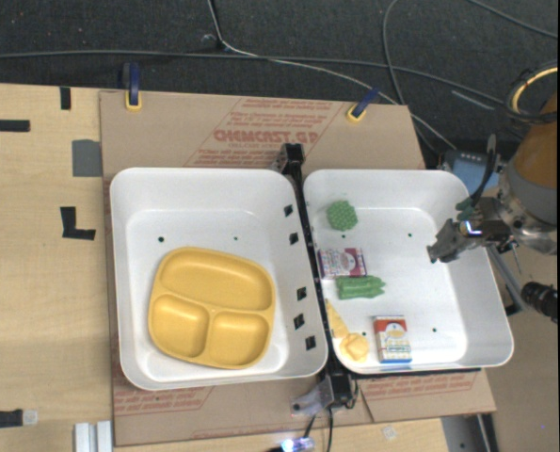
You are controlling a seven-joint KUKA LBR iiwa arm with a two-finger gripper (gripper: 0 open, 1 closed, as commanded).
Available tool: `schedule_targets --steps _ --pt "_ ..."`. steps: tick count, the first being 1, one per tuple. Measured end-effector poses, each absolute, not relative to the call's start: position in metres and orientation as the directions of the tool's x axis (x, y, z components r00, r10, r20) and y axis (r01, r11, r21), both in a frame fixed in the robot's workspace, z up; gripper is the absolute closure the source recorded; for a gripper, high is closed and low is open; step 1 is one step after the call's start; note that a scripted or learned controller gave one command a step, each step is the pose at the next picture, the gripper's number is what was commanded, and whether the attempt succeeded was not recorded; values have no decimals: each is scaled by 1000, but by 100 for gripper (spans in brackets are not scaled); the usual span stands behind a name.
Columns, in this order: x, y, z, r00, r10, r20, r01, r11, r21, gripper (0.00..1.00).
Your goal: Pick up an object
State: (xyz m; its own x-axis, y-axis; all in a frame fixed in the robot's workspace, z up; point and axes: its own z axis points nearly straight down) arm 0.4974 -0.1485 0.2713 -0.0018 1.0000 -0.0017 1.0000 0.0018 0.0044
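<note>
Pincer (446, 249), seemingly empty, well right of green block (360, 287).

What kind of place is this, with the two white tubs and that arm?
Probably a robotics lab test bench. Two white bins sit clamped on cardboard, cables trail across, and a robot arm hangs over toy-like items such as a yellow tray.

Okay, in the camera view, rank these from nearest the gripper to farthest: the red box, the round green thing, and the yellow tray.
From the gripper, at the right bin's right side:
1. Red box, right bin's near edge.
2. Round green thing, right bin, by the divider; somewhat farther than the box.
3. Yellow tray, left bin, clearly farthest.
</note>
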Motion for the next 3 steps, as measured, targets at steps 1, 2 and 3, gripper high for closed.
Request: schedule_targets --steps 1,2,3 --pt "526 -100 254 -4 1000 0 1000 4 -1 100" --pt "545 -46 242 -6 1000 0 1000 6 -2 100" --pt "567 7 229 -5 1000 0 1000 5 -1 100"
